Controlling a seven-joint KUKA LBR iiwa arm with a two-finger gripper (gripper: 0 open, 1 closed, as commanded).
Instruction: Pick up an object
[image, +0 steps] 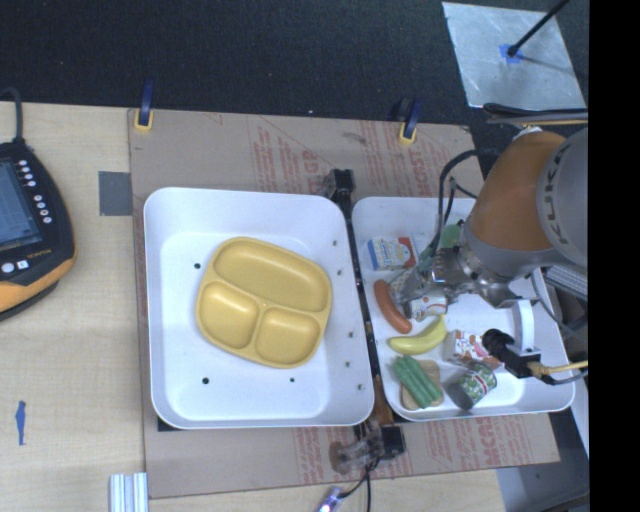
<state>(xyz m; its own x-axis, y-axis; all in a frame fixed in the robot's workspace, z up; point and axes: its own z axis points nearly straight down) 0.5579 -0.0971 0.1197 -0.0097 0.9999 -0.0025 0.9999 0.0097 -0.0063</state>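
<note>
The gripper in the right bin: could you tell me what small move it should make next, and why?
Probably a short descent. The gripper hangs over the right bin, above the hot dog and banana, and nothing shows between its fingers yet.

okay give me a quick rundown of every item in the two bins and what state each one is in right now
yellow tray: upright, flat in the left bin, compartments bare
hot dog: lying in the right bin
banana: lying flat below the gripper
green vegetable: lying flat
can: tipped on its side
gripper: low over the right bin, jaws unclear
</note>
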